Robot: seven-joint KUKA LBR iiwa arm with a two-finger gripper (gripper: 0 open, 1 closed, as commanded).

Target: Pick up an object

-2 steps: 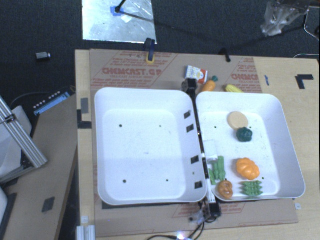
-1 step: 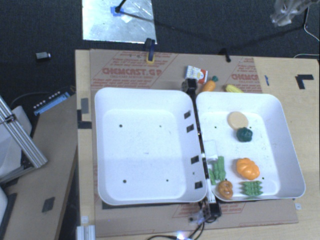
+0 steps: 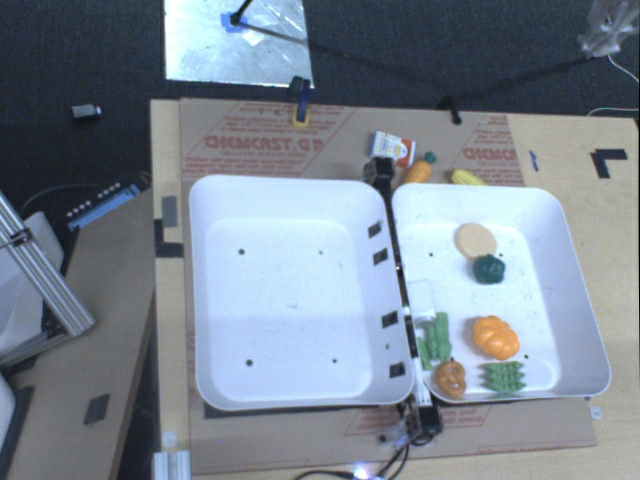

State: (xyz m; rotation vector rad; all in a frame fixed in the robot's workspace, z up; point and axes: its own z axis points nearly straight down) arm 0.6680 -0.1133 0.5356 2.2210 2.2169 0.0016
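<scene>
White right bin (image 3: 570, 258) held six objects: one tan disc (image 3: 476, 239) and one dark green lump (image 3: 489, 269) mid-bin, four others crowding its near edge. Far right, the blurred hand (image 3: 608, 23) hung beyond the tabletop (image 3: 250, 143); its grip couldn't be told.

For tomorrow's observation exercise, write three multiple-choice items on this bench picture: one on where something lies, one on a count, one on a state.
1. Where does the orange pumpkin-like toy lie?
A. left bin
B. right bin
C. on the cardboard

2. How many toys lie inside the right bin?
A. three
B. six
C. nine

3. How do the carrot and the yellow piece lie?
A. inside a bin
B. stacked on each other
C. outside the bins, past their far rims

Answers:
1 B, it lies near the right bin's front corner.
2 B: tan disc, dark green piece, pumpkin-like toy, two green pieces, brown piece.
3 C, both rest apart on the cardboard.
</scene>
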